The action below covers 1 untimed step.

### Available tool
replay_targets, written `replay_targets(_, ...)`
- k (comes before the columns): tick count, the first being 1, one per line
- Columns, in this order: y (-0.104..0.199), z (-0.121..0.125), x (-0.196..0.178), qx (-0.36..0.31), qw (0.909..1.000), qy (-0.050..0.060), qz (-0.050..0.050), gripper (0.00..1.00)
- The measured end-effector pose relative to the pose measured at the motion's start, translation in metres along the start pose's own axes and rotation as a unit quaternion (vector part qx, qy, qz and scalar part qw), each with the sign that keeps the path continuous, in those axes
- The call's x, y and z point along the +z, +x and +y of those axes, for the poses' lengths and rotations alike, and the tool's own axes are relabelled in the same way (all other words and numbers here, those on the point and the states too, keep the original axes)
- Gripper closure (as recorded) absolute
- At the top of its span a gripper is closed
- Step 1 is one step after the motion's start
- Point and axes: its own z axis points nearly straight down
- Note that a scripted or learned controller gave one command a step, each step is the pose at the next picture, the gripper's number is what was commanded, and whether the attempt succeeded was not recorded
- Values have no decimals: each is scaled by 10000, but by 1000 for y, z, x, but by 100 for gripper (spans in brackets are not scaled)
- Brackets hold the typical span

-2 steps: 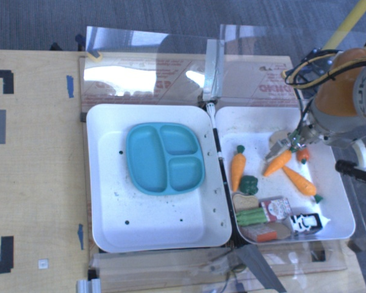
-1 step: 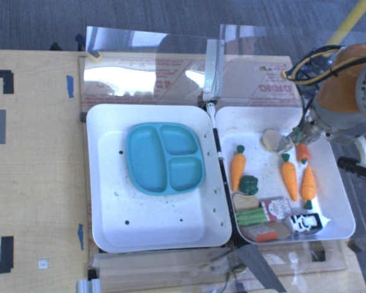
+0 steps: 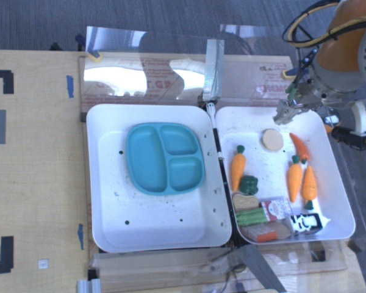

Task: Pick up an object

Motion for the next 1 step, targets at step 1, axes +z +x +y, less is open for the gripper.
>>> replay_targets(1,-2,-3,5,17,10000,50,9,0)
